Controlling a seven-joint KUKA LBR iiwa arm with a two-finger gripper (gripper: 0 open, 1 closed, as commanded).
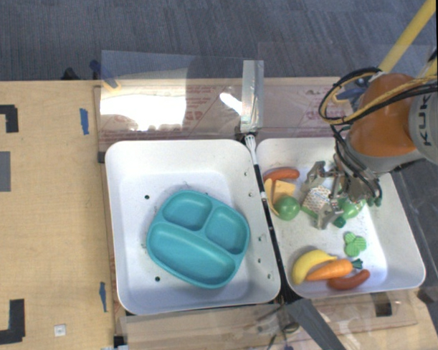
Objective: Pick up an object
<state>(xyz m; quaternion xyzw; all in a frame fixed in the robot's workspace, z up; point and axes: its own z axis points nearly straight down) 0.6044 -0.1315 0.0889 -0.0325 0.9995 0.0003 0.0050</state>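
Observation:
My gripper (321, 198) is low in the right bin (400, 229), near its middle, and stands open; its metal fingers (314, 176) are spread front to back. Nothing is clearly held between them. A green ball (287, 206) lies just left of the gripper. A green piece (348, 210) sits right against it on the right, partly hidden by the wrist. A yellow block (271, 190) and an orange-red piece (281, 174) lie at the bin's back left.
At the right bin's front lie a banana (310, 262), a carrot (330, 270), a red piece (349, 279) and a small green piece (355, 243). The left bin (127, 210) holds a teal divided plate (200, 238). The arm's orange band (379, 125) hangs over the back right.

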